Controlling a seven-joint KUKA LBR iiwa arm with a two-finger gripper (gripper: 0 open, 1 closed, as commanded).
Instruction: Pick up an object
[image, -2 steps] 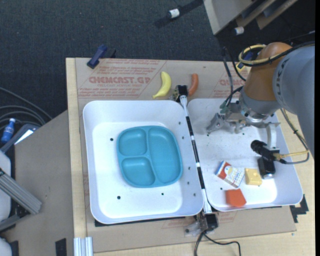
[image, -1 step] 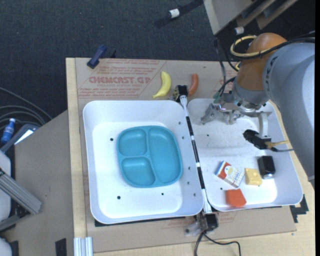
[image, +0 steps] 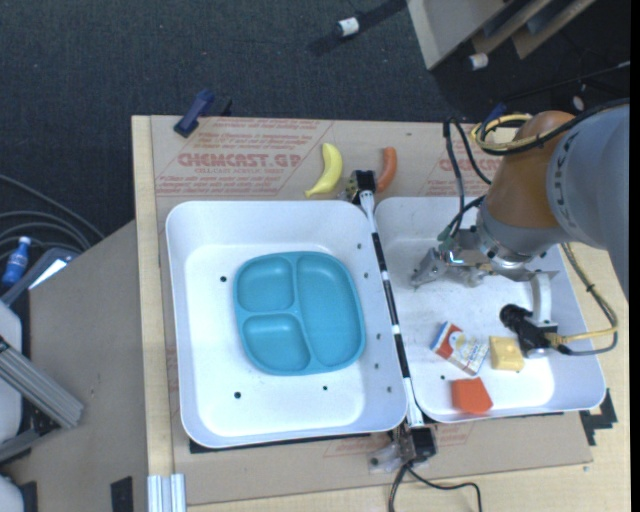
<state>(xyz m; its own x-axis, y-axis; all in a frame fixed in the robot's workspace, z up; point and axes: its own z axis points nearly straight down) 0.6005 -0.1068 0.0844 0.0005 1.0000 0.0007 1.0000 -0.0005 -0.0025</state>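
We cannot resolve the pincer (image: 440, 268) fingertips; arm (image: 560, 170) cut off, hiding the right bin's (image: 420, 215) far corner.

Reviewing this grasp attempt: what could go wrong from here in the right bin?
The gripper sits above bare floor of the right bin, away from the objects, so closing there would likely grab nothing. The small carton, yellow block and orange block lie close together, so a descent there might nudge neighbours or catch two at once.
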